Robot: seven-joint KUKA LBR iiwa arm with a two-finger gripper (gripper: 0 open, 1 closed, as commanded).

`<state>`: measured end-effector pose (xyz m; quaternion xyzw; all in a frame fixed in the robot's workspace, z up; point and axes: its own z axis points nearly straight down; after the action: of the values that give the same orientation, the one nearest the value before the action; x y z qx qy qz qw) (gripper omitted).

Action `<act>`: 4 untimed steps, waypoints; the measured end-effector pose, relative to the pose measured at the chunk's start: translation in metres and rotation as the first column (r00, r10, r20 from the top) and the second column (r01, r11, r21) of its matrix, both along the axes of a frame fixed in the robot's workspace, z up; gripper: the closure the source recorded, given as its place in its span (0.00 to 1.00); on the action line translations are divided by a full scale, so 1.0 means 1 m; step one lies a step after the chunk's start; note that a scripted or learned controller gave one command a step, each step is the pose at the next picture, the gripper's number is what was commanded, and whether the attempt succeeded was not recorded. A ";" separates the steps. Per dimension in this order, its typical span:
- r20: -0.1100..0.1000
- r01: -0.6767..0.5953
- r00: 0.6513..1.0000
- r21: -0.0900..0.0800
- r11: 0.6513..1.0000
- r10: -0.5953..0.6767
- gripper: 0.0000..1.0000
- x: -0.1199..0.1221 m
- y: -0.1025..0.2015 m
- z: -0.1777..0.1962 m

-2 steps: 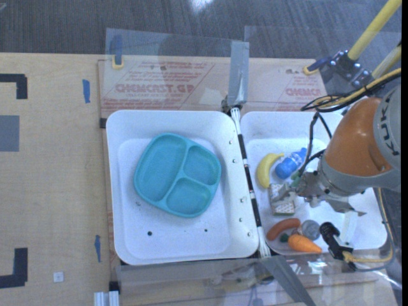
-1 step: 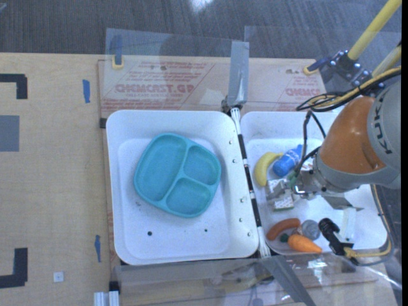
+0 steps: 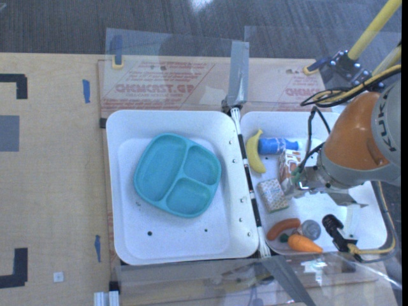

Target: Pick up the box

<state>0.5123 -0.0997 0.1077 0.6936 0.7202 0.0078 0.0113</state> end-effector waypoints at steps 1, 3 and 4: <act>0.000 0.000 1.000 0.000 1.000 0.000 0.00 0.000 0.000 0.000; 0.003 -0.065 0.998 0.000 0.998 0.065 0.00 0.042 -0.002 -0.011; -0.005 0.099 0.995 0.004 0.995 -0.099 0.00 0.099 -0.046 -0.011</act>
<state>0.6116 -0.1454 0.0963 0.7284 0.6851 0.0067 0.0085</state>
